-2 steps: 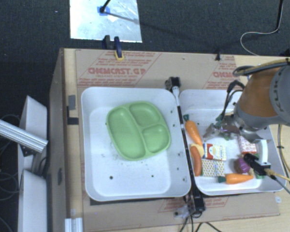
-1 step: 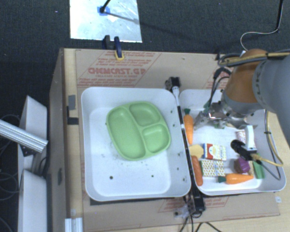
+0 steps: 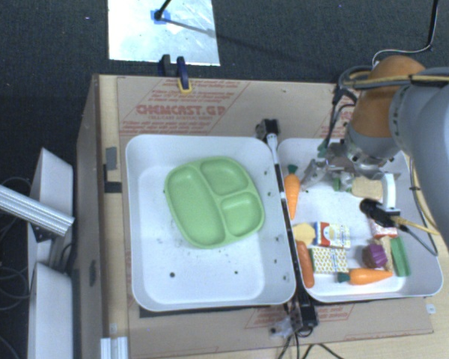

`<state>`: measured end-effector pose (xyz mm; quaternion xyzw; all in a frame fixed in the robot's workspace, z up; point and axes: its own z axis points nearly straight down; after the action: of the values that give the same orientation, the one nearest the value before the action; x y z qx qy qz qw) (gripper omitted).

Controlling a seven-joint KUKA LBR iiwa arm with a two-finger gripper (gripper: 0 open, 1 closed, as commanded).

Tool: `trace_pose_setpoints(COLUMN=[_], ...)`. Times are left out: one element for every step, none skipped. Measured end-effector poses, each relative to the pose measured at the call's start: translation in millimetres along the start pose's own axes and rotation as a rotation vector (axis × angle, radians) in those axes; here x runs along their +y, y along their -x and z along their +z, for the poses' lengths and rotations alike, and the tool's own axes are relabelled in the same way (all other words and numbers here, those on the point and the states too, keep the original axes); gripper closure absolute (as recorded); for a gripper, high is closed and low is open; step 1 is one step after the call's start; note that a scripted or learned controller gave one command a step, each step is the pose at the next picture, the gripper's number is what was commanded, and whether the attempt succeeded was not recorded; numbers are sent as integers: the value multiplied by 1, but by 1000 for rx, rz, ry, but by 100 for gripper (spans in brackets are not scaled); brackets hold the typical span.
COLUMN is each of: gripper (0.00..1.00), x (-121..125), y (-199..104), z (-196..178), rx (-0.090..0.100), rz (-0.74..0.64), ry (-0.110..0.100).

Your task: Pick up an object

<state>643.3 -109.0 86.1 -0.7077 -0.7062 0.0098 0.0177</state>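
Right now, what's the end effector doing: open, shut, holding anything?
End effector: over the far end of the right bin; open or shut cannot be told from this view.

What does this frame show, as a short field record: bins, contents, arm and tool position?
left bin: holds a green divided plate
right bin: holds toy food, including a carrot by the divider, a carrot at the near edge, a purple onion-like piece, a green stick, small printed cartons
arm: reaches in from the right over the right bin
tool: low over the right bin's far end, nothing seen between its fingers
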Motion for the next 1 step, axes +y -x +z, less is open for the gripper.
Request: trace_pose_setpoints(gripper=[100], x=[0], y=[8], z=[-12], rx=[-15], rz=[1], ry=[6])
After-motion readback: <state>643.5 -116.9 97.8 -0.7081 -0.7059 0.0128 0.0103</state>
